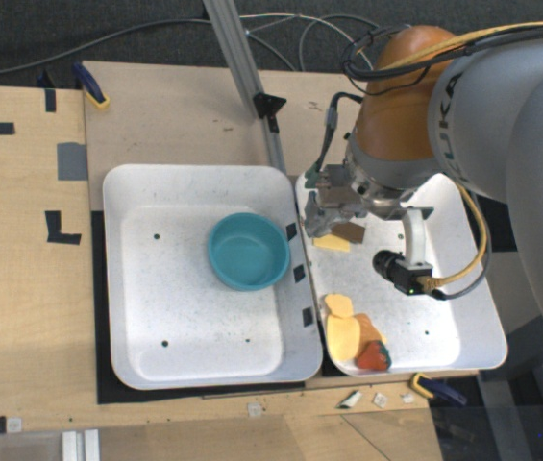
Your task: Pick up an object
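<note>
Arm in from the right, gripper [333, 217] low over the upper left corner of the right bin [463, 349], hard against the wall it shares with the left bin [136, 353]. You cannot tell from this angle whether the jaws stand open or closed; the wrist body hides them. Nearest candidate: a pale yellow piece [333, 244] lying flat on the bin floor just below the gripper, with a small brown piece [351, 231] touching or overlapping its upper edge. No object visible between the fingers, so count nothing as held. Further down the same bin, well apart from the gripper, a yellow object [341, 327] and a red object [374, 356] sit together near the lower left corner. A blue bowl [248, 250] stands upright in the left bin. Risks as you watch: the yellow piece looks thin and flat, so the fingers may close above it and come up bare; the bin wall close beside may foul one finger; the brown piece may get pinched instead, or shoved aside.
</note>
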